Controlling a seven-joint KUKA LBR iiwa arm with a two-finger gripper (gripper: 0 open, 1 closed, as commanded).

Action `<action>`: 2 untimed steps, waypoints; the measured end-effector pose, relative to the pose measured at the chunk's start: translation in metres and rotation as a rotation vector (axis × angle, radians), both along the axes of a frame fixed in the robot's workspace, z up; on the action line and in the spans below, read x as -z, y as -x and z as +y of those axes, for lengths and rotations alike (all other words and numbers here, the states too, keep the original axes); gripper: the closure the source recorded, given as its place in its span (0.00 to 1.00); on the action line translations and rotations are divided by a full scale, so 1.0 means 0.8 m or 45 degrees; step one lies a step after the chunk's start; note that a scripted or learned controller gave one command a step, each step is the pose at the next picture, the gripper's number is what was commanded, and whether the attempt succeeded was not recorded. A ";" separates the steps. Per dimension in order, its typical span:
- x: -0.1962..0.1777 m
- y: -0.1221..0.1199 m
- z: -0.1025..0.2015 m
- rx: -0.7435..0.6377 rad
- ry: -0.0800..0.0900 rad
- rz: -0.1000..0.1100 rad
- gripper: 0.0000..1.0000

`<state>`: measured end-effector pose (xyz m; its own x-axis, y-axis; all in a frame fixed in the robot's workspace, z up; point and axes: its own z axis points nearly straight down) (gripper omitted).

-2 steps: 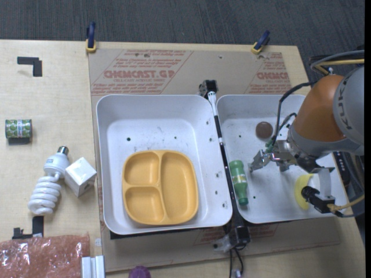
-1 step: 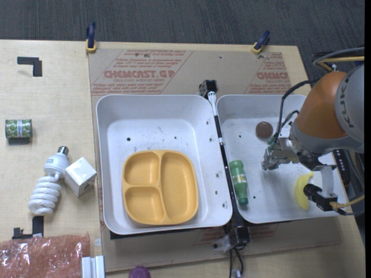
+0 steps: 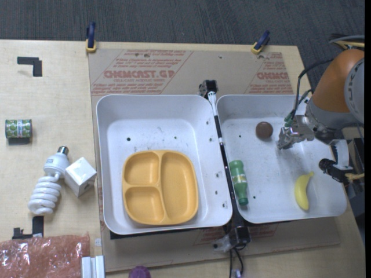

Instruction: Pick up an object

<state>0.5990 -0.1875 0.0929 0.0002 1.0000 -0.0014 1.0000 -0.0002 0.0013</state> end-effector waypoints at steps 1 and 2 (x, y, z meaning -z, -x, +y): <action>0.000 0.000 0.000 -0.001 0.000 0.000 0.00; -0.013 -0.001 0.000 -0.002 0.002 -0.002 1.00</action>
